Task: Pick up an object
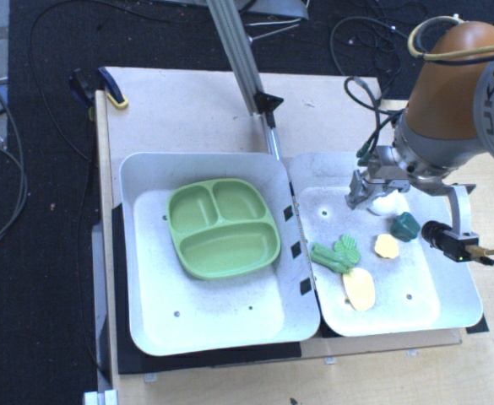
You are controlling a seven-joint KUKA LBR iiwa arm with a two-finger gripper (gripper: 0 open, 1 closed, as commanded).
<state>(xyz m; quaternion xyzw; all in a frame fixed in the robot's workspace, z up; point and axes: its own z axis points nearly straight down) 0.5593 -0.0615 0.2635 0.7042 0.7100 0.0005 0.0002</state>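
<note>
The arm (458, 83) is reaching in from the right and hanging over the far part of the right bin (449, 310), its orange band uppermost. The gripper (366, 191) is pointing down at the bin floor near the far edge; whether its fingers are apart or closed cannot be told from this angle, and nothing is visibly lying between them.

A small white object (388, 202) is lying just beside the gripper, on its right, partly tucked under the wrist. A dark green object (405, 225) is sitting just nearer than it, toward the bin's right edge. A small yellow piece (387, 246) is resting just beside the dark green object, toward the bin's middle. A light green toy (336, 255) is lying near the bin's left edge, and a pale yellow oval piece (359, 289) is lying toward the near edge.

The left bin (145, 327) is carrying a green divided plate (224, 227), lying flat near its middle, toward the far edge.
</note>
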